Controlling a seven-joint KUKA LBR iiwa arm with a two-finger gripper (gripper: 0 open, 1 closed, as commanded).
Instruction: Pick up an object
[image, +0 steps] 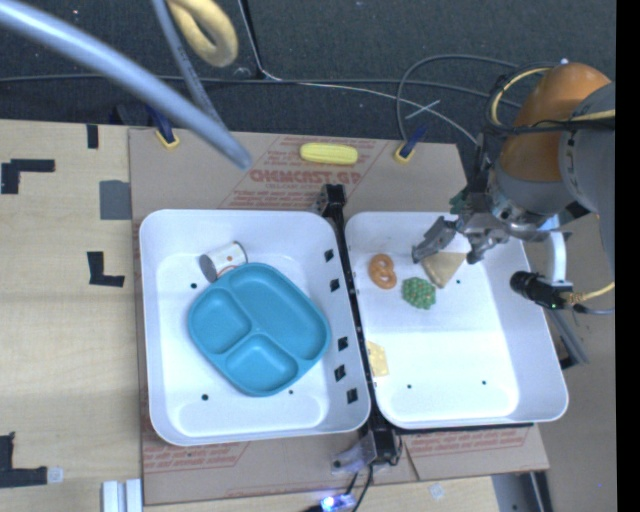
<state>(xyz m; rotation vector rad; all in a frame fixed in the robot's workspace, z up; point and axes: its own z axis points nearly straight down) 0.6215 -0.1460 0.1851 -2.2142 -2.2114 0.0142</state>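
Tool hovers over wedge in right bin

Tool (453, 243) hangs at the back of the right bin (520, 395), just above a tan wedge (445, 268), its two dark fingers spread wide and gripping nothing. We read this as the approach step of the pick: nothing is lifted yet, and the wedge lies on the bin floor directly under the open fingers.

The wedge's long axis runs at a slant, its broad end toward the back right, beneath the tool, and its narrow point aimed forward and left, toward a green lump (419, 293) that sits just beside it. A brown pretzel (381, 271) lies near, farther left, and a pale yellow scrap (377, 357) rests well apart by the divider.

Next, we judge, the tool must drop straight down with the fingers straddling the wedge across its short width, then close. A grip along the long axis would likely slip off the taper, and the green lump stands close enough to be nudged.

In the left bin (160, 400) sit a blue tray (258, 327) and a small cup (222, 259).
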